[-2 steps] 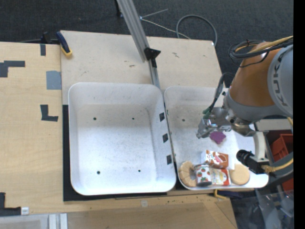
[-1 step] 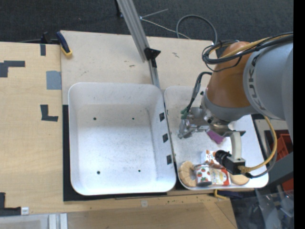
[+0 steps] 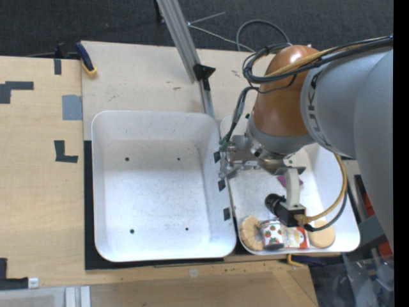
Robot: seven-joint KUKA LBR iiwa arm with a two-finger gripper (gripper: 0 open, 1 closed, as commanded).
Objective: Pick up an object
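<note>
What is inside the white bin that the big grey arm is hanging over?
Along the right bin's near edge lie a few small items: a round tan piece, a red-and-white patterned one and another tan piece. The arm covers the far half.

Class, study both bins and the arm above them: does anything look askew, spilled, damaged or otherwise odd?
Nothing looks spilled or broken. The objects are all crowded against the near rim of the right bin, while the arm hangs over that bin, hiding much of it.
</note>
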